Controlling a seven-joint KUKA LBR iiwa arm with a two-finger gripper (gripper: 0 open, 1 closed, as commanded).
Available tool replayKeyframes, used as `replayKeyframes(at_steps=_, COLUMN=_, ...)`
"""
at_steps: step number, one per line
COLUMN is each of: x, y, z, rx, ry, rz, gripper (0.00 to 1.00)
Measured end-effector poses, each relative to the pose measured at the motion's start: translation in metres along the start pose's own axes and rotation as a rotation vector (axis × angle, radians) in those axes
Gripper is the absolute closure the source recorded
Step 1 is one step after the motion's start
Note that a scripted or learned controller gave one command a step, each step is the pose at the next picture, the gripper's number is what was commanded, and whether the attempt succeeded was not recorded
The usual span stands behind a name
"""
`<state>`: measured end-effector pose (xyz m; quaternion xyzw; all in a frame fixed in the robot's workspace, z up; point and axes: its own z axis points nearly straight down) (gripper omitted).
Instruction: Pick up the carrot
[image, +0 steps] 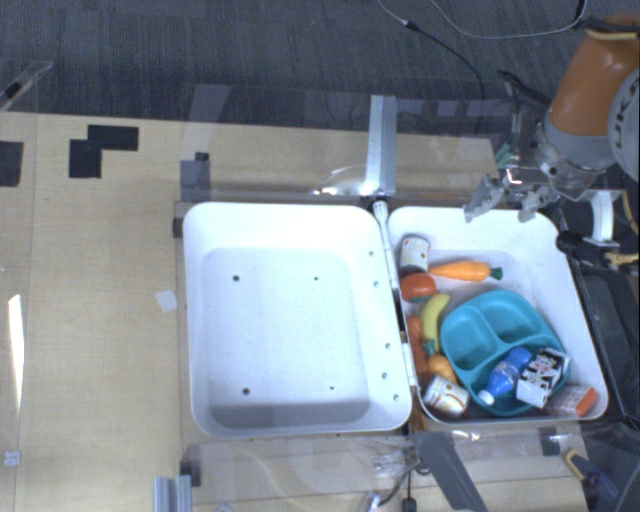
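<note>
Left bin (280, 400): bare floor, likely the drop side. Right bin (575, 262) crowded: small can (414, 251) at the divider, tomato (417, 285) and banana (432, 316) below it, blue divided tray (500, 335) filling the middle. Carrot (462, 270) lies flat just above the tray, top side exposed, so reachable from above. Gripper (505, 200) hovers over the bin's far rim, fingers spread wide, holding nothing, apart from the carrot.

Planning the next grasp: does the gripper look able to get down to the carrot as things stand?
Probably yes. The carrot lies on top near the right bin's far end, nothing over it, with the gripper hovering just beyond. The can and tomato sit close on one side.
</note>
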<state>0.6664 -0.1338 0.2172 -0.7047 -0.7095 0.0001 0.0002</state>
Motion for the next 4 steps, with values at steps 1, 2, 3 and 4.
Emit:
replayKeyframes(at_steps=1, x=0.008, y=-0.025, z=0.114, rx=-0.001, ry=0.000, rz=-0.040, gripper=0.00)
replayKeyframes(at_steps=2, x=0.018, y=-0.045, z=0.129, rx=-0.014, ry=-0.003, rz=-0.125, gripper=0.00)
replayKeyframes(at_steps=3, x=0.022, y=-0.037, z=0.117, rx=-0.034, ry=-0.005, rz=-0.135, gripper=1.00)
replayKeyframes(at_steps=4, x=0.022, y=-0.029, z=0.021, rx=-0.004, ry=-0.002, rz=-0.263, gripper=1.00)
